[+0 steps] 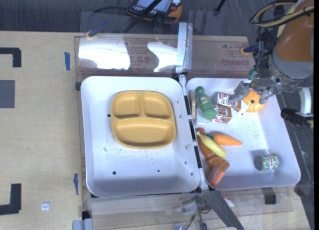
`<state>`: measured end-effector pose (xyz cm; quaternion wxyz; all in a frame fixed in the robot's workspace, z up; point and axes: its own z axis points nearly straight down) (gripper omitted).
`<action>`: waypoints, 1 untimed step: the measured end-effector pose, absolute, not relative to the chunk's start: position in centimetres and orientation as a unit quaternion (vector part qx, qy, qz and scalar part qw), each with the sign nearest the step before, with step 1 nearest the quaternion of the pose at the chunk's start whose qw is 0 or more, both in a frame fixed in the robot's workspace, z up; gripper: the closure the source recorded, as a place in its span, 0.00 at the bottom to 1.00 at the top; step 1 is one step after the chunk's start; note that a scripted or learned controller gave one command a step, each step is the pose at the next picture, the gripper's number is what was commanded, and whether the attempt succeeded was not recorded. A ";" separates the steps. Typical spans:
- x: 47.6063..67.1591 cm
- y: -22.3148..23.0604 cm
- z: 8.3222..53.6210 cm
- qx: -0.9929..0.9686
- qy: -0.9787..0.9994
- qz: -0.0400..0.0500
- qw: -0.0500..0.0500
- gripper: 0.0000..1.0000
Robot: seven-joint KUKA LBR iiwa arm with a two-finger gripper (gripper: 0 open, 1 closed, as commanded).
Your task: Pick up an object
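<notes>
We see the grey arm's pincer (251, 90) hanging low over the far part of the right-hand shallow white bin (279, 124), reaching in from the right. Whether it is spread or closed we cannot tell, as its tips blur together with what lies beneath. Directly under and just beside the pincer lies a small orange plastic toy (255, 101); whether the two touch we cannot tell.

Just to the pincer's left lies a crumpled red-and-white snack packet (225, 107), and further left a green plastic bottle (204, 103) along the bin's left wall. Nearer the camera from the pincer lies an orange toy carrot (228, 139), touching a yellow toy banana (213, 146), with some brown and orange toy food pieces (218, 166) below them. A small green-and-white can (267, 162) lies on its side in the near right corner.

Well to the pincer's left, the other white bin (99, 164) holds a yellow divided plastic plate (143, 119). Both bins rest on the wooden table (40, 124).
</notes>
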<state>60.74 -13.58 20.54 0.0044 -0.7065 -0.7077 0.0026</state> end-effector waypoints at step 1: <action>62.9 -17.8 11.6 -0.693 -0.721 -0.006 -0.008 0.00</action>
